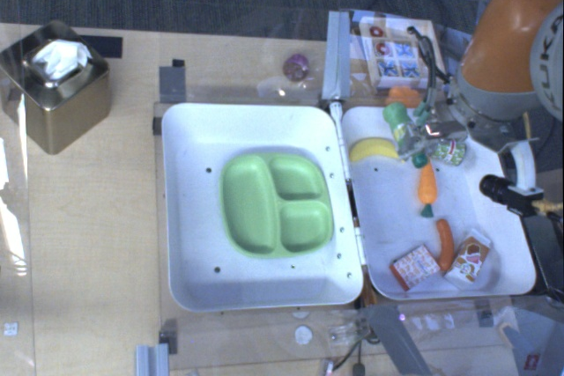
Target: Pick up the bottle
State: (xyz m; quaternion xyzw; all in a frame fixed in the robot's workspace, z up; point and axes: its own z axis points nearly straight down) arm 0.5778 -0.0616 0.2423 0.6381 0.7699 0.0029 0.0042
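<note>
Up in the right bin's (pixel 520 273) far corner, the gripper (pixel 429 129) hangs close to the rim; its grip cannot be told. Touching it lies the bottle (pixel 445 152), a banana (pixel 374 150) left, a carrot (pixel 427 185) just nearer, bare floor beyond.

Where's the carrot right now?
The carrot lies in the right bin, just below the gripper, above the sausage.
</note>
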